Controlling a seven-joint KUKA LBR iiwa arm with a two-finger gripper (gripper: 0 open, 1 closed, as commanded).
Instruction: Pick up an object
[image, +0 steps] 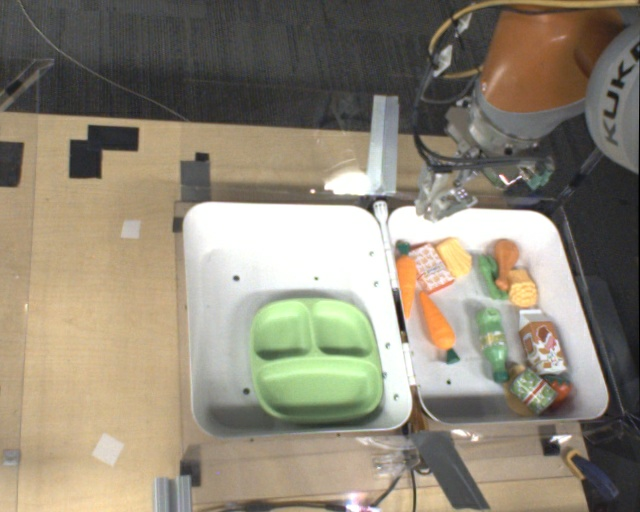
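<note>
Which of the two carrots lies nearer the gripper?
The carrot along the bin's left wall, beside the divider. It lies higher in the view, closer to the gripper, than the carrot angled toward the bin's middle.

Two bins sit side by side on the bench. The left bin holds a divided tray; the right bin holds scattered toy foods.

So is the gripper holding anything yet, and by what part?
Nothing is held: the gripper hangs over the right bin's far edge with nothing between its fingers.
</note>
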